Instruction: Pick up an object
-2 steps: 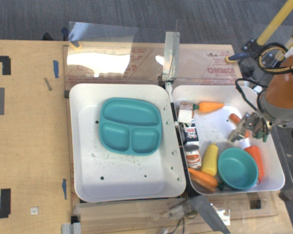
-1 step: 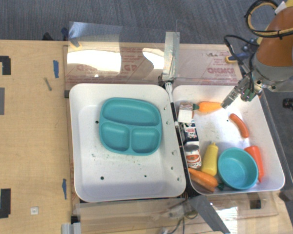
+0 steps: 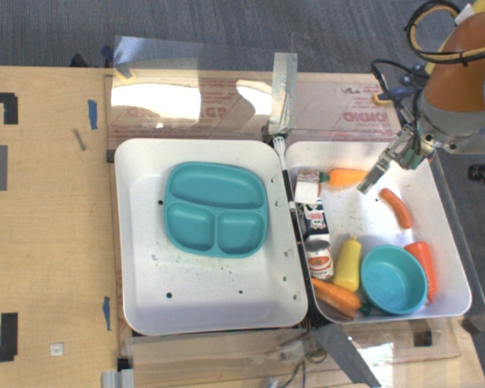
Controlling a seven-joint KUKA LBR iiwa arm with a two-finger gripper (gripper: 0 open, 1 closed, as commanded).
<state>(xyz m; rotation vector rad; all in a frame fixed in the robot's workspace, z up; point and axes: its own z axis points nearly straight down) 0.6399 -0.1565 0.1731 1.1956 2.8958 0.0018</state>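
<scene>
hovering over the right bin (image 3: 449, 217) — gripper (image 3: 370, 182), grip state unclear — beside the carrot (image 3: 345, 177)

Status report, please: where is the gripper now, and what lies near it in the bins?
Gripper low over right bin, nothing visibly held. Orange carrot just beside it. Red sausage close by.
</scene>
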